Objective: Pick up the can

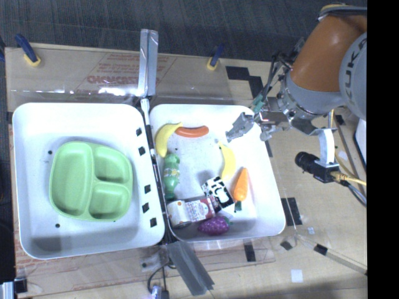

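The tabletop (324,229) is tan, with cardboard laid under two white bins and dark carpet-like floor beyond its far edge. Blue clamps (28,52) hold the cardboard at the back, and strips of black tape mark the surface on the right side. The left bin (31,229) holds a green tray (90,180) with several compartments. The right bin (265,198) holds a crowd of small things: two bananas, one (163,139) at the far left and one (228,161) nearer the middle, a sausage (192,131) at the far wall, a carrot (240,184), a green bottle (171,173), a black-and-white box (217,192), purple grapes (214,225) at the near wall, and the can (189,211).

The can lies on its side near the near-left corner of the right bin, white and red with a printed label, touching the grapes and just beside the box and bottle.

The arm (324,55) reaches in from the right, its orange band above the far-right corner of the right bin. The hand (240,128) hangs over that bin's far-right part, near the second banana and well apart from the can. Nothing is seen between its fingers; how far they are spread I cannot tell.
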Available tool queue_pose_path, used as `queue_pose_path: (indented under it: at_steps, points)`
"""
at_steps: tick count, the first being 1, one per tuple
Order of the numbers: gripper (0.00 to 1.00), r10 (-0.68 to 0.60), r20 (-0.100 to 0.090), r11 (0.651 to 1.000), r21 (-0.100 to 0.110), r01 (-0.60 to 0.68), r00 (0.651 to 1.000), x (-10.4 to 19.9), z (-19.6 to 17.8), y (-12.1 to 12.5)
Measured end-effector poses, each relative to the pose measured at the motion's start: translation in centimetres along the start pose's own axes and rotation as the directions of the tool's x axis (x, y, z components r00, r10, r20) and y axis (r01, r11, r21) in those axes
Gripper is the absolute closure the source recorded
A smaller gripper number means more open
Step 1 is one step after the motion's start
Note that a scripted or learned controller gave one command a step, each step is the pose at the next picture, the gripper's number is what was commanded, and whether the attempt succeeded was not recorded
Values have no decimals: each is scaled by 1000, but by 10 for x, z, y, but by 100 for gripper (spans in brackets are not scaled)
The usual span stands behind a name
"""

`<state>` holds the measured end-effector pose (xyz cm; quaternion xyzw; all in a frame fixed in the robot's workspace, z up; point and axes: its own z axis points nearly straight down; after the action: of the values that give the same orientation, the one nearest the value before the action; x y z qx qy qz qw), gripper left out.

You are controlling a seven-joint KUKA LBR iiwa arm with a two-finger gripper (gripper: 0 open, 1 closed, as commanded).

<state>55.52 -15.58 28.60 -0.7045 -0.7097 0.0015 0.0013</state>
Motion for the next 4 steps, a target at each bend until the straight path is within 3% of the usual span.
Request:
queue_pose_path:
  at_steps: [1, 2, 3, 4]
  points:
    - [0, -432, 2, 902, -3, 432, 902, 69, -61, -78]
    - [100, -435, 4, 900, -3, 435, 900, 68, -72, -77]
    - [0, -436, 4, 900, -3, 436, 900, 68, -72, -77]
    - [100, -440, 5, 898, -2, 440, 898, 68, -82, -76]
